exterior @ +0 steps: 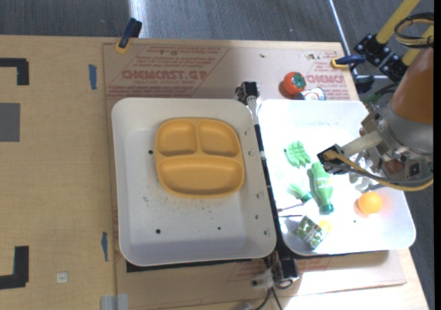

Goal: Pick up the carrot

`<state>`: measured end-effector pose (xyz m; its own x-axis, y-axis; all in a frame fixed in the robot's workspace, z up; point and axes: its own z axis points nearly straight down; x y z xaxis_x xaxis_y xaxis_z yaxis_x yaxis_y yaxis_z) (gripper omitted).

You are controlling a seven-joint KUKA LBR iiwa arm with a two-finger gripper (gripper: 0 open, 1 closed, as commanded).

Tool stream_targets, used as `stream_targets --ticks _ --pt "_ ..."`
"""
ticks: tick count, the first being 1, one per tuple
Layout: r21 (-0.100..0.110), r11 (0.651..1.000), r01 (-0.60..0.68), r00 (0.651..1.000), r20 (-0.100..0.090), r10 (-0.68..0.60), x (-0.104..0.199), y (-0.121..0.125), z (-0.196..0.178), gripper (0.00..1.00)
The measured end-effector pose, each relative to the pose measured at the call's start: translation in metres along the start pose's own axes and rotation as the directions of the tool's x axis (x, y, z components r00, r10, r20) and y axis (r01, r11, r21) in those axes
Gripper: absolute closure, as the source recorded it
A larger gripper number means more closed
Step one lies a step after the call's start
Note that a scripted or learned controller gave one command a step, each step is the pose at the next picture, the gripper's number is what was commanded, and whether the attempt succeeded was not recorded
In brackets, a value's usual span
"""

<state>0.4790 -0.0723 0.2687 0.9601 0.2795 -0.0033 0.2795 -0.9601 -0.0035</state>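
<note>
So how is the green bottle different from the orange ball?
The green bottle is long and lies on its side; the orange ball is round. The bottle is green with a pale cap end, while the ball is plain orange. The bottle looks bigger than the ball. Both rest in the right bin.

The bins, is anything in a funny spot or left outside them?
Yes. A red tomato toy sits on the cardboard behind the right bin, outside both bins. Also, the green bottle lies on its side in the right bin.
</note>
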Motion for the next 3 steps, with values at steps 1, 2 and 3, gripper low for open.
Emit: stream_targets --ticks 1,2,3 --pt "0.0 0.996 -0.084 0.996 0.0 0.084 -0.007 0.025 0.06 1.0" --pt "-0.001 0.997 -0.081 0.997 -0.002 0.081 0.014 -0.047 0.044 1.0" --pt "-0.003 0.996 -0.084 0.996 -0.003 0.084 0.007 0.008 0.001 1.0"
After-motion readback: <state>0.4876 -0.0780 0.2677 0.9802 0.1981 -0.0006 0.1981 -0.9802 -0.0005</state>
